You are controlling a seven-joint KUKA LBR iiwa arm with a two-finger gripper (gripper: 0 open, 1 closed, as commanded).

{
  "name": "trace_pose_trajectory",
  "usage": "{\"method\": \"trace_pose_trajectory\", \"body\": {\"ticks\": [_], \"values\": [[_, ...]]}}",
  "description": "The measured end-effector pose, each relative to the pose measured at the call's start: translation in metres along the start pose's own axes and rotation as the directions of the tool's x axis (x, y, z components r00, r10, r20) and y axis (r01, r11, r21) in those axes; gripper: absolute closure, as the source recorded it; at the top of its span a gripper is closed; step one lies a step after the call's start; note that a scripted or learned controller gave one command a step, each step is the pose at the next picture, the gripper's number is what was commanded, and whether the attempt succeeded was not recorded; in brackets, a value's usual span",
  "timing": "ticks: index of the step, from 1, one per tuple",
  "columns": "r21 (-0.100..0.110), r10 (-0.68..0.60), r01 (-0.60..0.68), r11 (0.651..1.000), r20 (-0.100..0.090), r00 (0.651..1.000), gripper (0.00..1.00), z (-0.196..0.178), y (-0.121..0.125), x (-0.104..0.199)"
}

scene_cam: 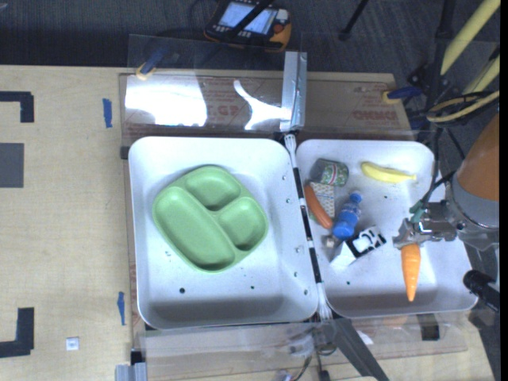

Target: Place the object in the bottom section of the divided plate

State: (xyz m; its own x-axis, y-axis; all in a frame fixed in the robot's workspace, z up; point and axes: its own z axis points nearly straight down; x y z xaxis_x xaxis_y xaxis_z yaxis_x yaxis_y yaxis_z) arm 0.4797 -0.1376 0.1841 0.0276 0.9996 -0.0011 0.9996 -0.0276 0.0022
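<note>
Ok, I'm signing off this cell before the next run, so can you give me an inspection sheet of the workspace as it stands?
Surface: two white bins side by side, left bin, right bin, on a pale bench.
Job's things: green divided plate in the left bin, nothing seen in its sections; toy carrot in the right bin.
Clutter: banana, blue bottle, can, black-and-white box, all in the right bin.
End effector: just above the carrot's top; grasp not confirmed.
Cables: yellow hose at upper right.
Surroundings: handheld pendant behind the bins.

Bright overhead light, strong glare on clear sheet (202, 101), pic slightly soft.
</note>
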Motion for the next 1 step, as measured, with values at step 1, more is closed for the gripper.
{"method": "trace_pose_trajectory", "body": {"ticks": [1], "values": [[0.0, -0.213, 0.213, 0.977, 0.0, 0.977, 1.0, 0.0, 0.046, 0.0621]]}}
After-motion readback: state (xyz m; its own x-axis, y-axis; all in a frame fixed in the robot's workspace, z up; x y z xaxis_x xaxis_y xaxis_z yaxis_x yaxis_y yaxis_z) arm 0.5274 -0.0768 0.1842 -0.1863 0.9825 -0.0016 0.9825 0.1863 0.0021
